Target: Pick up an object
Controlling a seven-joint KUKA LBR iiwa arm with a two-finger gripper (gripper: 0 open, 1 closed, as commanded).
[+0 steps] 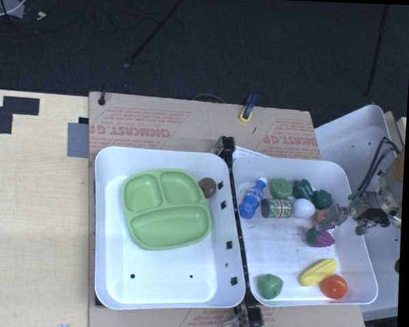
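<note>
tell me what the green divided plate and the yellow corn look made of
Green divided plate: likely moulded plastic, one even matte colour with soft rounded ridges. Yellow corn: probably toy plastic or rubber, smooth and bright; too small to tell apart.

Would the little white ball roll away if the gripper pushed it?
Probably a bit. The white ball looks round and smooth, so a nudge would likely set it rolling. It sits squeezed among other toys, with the small can beside it, so those would likely stop it soon. Its smooth round shape might also make it slippery to pinch.
</note>
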